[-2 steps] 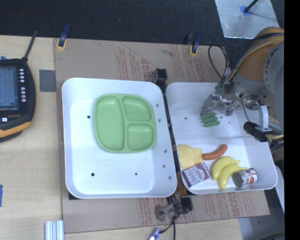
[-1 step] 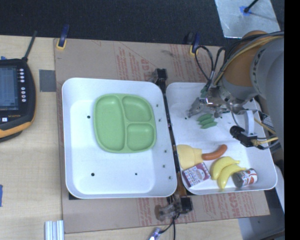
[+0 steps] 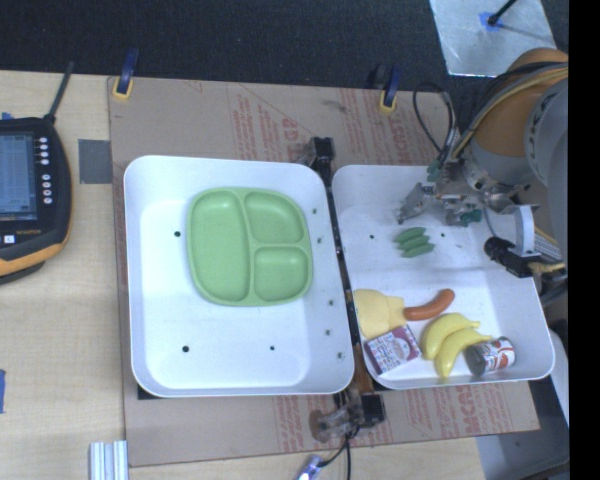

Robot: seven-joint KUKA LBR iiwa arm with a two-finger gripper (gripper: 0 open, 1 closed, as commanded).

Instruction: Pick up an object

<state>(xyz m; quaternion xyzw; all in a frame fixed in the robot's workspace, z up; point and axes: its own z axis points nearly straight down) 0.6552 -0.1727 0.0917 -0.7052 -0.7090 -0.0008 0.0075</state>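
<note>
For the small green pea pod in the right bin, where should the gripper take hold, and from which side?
Probably across the middle of the small green pea pod, coming straight down from above. It lies flat and alone on the floor of the right white bin, long axis running roughly left to right, so fingers closing across its narrow width should have room on both sides. The gripper sits just above it in the view.

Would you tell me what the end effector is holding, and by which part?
Nothing: the end effector hovers above the green pea pod, apart from it.
</note>
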